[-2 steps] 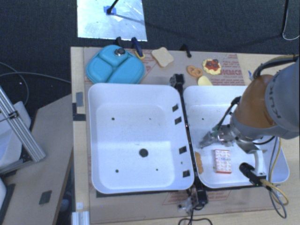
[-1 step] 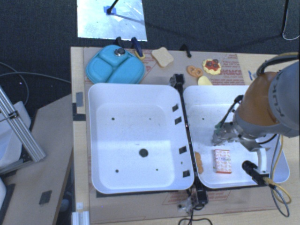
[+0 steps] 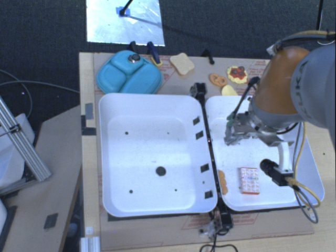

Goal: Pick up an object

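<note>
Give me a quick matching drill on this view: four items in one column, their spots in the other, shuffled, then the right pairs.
Items:
1. small printed box
2. blue divided plate
3. toast slice
4. gripper

Places:
A. on the bench behind the left bin
B. over the right bin, near its left side
C. on the right bin's floor, near the front
D. on the bench behind the divider between the bins

Pairs: 1-C, 2-A, 3-D, 4-B

Dark carpeted floor (image 3: 47, 30), shiny reflective panel (image 3: 124, 13) lying on it, tan bench (image 3: 63, 156), aluminium frame (image 3: 21, 146) at left
</note>
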You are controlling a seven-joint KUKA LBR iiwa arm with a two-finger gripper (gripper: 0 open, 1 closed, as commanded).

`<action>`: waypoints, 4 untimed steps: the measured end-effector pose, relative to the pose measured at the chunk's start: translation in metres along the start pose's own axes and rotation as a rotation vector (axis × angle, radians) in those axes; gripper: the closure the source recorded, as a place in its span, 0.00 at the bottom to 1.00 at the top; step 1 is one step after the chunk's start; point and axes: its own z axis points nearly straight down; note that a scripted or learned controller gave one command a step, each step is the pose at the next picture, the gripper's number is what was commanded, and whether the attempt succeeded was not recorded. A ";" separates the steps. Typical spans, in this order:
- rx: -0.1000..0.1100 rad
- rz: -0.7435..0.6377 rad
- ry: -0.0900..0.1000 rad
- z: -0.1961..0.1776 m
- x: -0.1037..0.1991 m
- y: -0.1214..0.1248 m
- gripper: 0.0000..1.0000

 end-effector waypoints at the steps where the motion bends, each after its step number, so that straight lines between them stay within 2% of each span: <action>1: 0.013 0.003 0.000 0.003 0.049 -0.042 1.00; 2: -0.008 0.002 0.003 -0.194 0.097 -0.050 1.00; 3: 0.003 0.005 0.000 -0.253 0.127 -0.052 1.00; 4: 0.003 0.016 -0.003 -0.310 0.064 -0.052 1.00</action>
